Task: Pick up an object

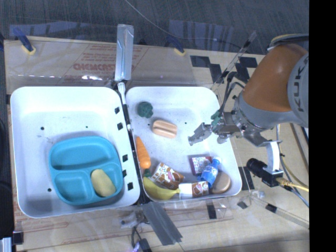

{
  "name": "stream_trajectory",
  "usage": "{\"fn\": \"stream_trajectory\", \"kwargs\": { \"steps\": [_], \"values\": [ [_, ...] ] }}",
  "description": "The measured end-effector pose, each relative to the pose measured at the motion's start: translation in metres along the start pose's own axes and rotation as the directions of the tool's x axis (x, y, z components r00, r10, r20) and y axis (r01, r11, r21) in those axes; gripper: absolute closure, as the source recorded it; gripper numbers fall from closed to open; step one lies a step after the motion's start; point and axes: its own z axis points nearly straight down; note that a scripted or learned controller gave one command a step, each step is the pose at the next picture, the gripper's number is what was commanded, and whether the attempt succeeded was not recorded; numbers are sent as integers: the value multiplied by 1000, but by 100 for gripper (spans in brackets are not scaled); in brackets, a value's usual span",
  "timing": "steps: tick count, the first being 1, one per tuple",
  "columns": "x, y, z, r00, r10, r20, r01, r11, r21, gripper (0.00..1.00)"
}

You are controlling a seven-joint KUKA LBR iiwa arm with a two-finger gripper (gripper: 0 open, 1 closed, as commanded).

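I took the right-hand shallow white plastic bin [157,96] as my landmark. Along its near wall lay a curved yellow banana [159,192], and just beside it a small brown-and-white printed packet [167,175] and a white tube-like item with a red label [192,189]. At its near right corner I saw a rounded tan-brown bun-shaped piece [222,182], with a small blue plastic bottle [210,172] touching it and a dark purple wrapped packet [199,164] just beyond. An orange carrot [142,153] lay against its left wall. Farther in, near the middle, sat a pink-and-tan hot-dog-shaped toy [164,128], and beyond that, toward the far left, a dark green broccoli-like lump [145,109].

The end effector [200,135] hung over the right part of that bin, to the right of the hot-dog-shaped toy and apart from it. I could not tell whether it was wide or narrow, and I saw nothing held in it.

To the left of the landmark bin stood the second white bin [31,104], which carried a light blue divided plastic tray [79,154] with a yellow oval potato-like object [103,182] in its near right compartment. Both bins rested on the tabletop [63,62].
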Motion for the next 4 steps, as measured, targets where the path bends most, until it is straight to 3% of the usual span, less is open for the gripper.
{"fn": "stream_trajectory", "kwargs": {
  "steps": [1, 2, 3, 4],
  "values": [
    [15, 92, 42, 999, 50, 1, -50, 999, 4, 0],
    [10, 94, 69, 999, -34, 0, 34, 999, 2, 0],
    [34, 133, 160, 973, -232, 0, 232, 973, 0, 0],
    [65, 132, 55, 831, -556, 7, 556, 831, -6, 0]
  ]
}}
